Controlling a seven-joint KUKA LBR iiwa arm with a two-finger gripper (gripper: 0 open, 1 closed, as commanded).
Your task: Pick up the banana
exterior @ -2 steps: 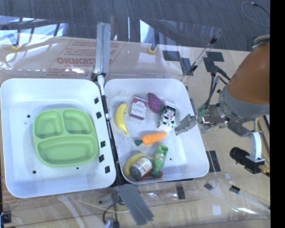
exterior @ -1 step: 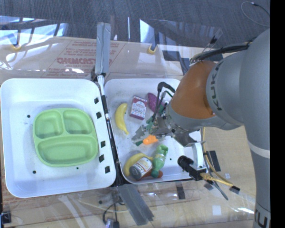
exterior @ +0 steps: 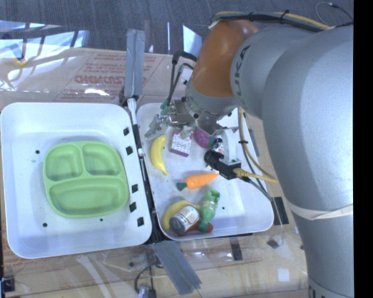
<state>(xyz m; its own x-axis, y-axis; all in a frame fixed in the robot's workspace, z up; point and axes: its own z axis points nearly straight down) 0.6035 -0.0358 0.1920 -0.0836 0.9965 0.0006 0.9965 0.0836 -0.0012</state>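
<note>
The yellow banana [exterior: 158,154] lies along the left side of the right bin [exterior: 255,213], close to the wall between the two bins. My gripper [exterior: 165,121] hangs just above the banana's upper end at the back of that bin, under the orange-banded wrist. Nothing shows in its grasp. The arm's bulk hides the bin's back right part.
A pink box [exterior: 180,145] and a purple item [exterior: 202,136] sit right of the banana. A carrot [exterior: 199,180], a green bottle [exterior: 208,205], a can [exterior: 186,219] and a yellow fruit [exterior: 173,208] lie nearer the front. The left bin [exterior: 18,166] holds a green divided plate [exterior: 84,179].
</note>
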